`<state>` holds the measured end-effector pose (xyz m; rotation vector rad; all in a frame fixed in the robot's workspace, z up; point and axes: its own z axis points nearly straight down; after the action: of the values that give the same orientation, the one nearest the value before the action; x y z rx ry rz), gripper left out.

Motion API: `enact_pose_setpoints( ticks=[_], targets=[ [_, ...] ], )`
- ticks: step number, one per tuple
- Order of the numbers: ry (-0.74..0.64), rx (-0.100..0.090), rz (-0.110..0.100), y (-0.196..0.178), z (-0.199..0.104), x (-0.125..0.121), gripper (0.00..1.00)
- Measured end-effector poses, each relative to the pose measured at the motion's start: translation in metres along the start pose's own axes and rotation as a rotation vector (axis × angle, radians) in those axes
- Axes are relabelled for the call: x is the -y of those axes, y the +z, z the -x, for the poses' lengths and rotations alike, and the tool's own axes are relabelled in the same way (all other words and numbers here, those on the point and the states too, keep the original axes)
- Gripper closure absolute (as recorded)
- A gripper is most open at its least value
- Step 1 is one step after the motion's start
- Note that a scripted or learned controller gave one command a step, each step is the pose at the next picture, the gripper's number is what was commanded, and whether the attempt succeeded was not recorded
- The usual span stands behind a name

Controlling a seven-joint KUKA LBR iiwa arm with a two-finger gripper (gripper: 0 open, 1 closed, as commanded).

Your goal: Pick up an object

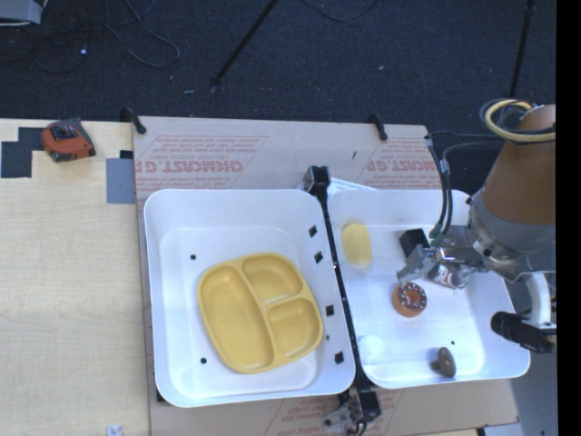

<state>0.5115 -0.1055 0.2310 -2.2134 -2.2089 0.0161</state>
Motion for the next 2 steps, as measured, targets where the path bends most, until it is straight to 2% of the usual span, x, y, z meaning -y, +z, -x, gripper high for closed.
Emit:
enact_pose_setpoints(
  ticks=[1, 2],
  targets=[
    [-0.002, 0.001, 0.011, -0.006, 0.000, -0.002, 0.00],
    [-0.002, 0.001, 0.007, 0.042, 0.001, -0.010, 0.00]
  ],
)
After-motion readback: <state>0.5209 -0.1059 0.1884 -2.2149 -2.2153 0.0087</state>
